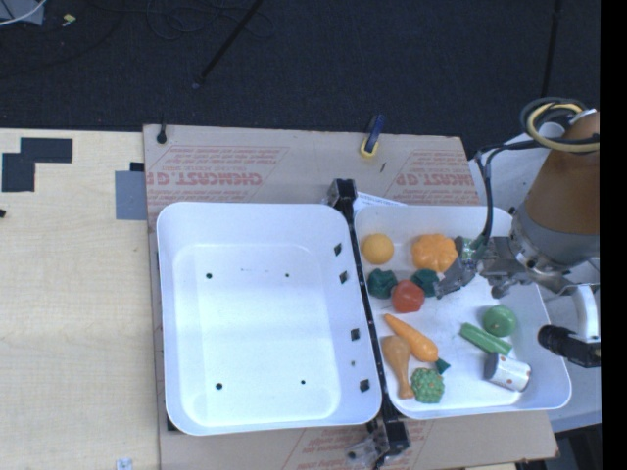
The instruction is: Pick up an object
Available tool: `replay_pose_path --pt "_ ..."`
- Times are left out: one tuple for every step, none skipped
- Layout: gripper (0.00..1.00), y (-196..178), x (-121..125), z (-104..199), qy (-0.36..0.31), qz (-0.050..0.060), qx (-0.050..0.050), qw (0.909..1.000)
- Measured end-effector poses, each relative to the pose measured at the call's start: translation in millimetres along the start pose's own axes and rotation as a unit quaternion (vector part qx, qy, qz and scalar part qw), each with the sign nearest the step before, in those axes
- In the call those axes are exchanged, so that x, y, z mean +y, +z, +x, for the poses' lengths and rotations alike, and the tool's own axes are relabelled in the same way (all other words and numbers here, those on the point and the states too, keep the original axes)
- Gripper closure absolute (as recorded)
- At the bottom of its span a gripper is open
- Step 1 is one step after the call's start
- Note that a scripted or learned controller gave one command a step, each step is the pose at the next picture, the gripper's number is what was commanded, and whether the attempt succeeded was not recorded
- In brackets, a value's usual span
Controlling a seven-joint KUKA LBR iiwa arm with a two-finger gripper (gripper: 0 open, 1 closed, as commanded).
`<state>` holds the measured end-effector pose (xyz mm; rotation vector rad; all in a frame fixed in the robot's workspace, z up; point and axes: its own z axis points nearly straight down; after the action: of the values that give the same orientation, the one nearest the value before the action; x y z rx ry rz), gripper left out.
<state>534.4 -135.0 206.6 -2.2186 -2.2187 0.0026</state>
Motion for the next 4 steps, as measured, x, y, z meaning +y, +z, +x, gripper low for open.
replay_pose_path --pt "0.0 121 23 39 -0.001 0.004 0.001 1.0" --pt "0.0 119 112 54 -0.002 0.0 -0.001 1.0" --pt "0.0 119 64 51 0.0 0.002 0.0 1.0" --pt "1.0 108 67 51 0.001 0.0 0.0 1.0"
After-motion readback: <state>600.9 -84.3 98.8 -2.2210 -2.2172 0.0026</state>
